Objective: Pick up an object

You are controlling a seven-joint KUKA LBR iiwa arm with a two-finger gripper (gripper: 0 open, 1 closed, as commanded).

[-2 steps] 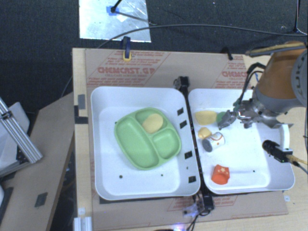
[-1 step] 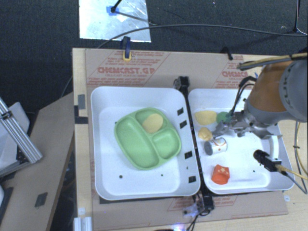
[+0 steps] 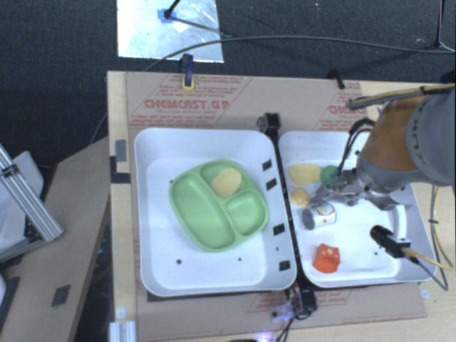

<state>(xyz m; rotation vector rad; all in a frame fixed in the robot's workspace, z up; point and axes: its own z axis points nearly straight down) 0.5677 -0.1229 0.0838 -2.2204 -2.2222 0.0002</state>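
The arm [image 3: 413, 137] looms over the right bin [image 3: 313, 144], its tool [image 3: 329, 199] low among crowded items. I cannot tell its opening. Just below, the can [image 3: 318, 217] may roll away if nudged.

Bench [image 3: 235, 95] is covered by a brown board printed with red lettering. Two shallow white bins sit side by side directly on it, touching along a black-clipped seam. The right bin [image 3: 356, 273] lies directly under the gripper [image 3: 329, 199]; the left bin [image 3: 153, 191] lies just beside it, on the side away from the arm. A blue-and-yellow clamp [image 3: 187, 72] grips the bench's far edge, well apart from the gripper, beyond the left bin.
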